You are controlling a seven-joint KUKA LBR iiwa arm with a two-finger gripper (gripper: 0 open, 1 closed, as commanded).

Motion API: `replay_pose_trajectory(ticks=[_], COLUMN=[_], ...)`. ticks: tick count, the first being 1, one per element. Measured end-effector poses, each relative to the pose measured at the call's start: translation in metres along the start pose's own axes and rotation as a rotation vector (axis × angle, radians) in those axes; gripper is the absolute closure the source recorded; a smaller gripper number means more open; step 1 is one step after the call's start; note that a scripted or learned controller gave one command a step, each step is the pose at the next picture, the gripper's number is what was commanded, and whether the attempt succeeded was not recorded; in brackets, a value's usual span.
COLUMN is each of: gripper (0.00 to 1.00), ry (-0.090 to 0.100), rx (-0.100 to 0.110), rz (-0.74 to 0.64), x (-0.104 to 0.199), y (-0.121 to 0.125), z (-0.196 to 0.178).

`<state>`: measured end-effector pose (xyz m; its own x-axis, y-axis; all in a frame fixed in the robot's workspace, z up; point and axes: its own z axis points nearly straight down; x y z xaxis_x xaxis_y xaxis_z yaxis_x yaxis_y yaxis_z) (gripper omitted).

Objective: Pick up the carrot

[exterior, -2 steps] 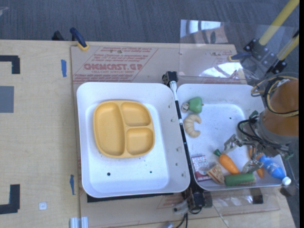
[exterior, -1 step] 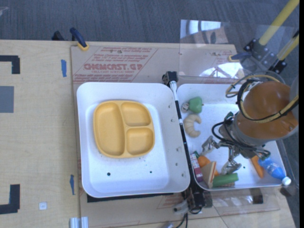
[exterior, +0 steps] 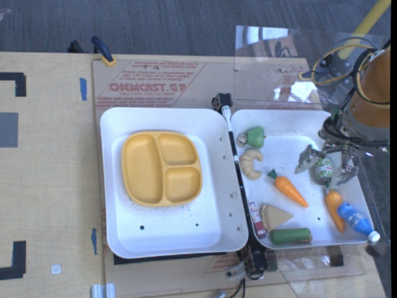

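In the camera view, the tool hung spread over a small mottled green object, pinching nothing; the carrot lay free at its eight o'clock in the right bin, seemingly not yet targeted.

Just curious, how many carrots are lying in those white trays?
2, both in the right tray: one carrot near its middle, another carrot by the blue bottle. More may be hidden beneath the claw.
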<state>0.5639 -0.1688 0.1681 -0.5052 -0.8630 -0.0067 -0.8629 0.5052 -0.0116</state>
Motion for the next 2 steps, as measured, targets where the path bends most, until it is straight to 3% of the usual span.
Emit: replay_pose_trajectory(ticks=[1, 2], gripper=[0.00, 0.00], ry=[-0.001, -0.002], rx=[-0.002, 0.005], rz=[-0.002, -0.021], x=[-0.011, -0.019], y=[0.020, 0.054], z=[0.070, 0.076])
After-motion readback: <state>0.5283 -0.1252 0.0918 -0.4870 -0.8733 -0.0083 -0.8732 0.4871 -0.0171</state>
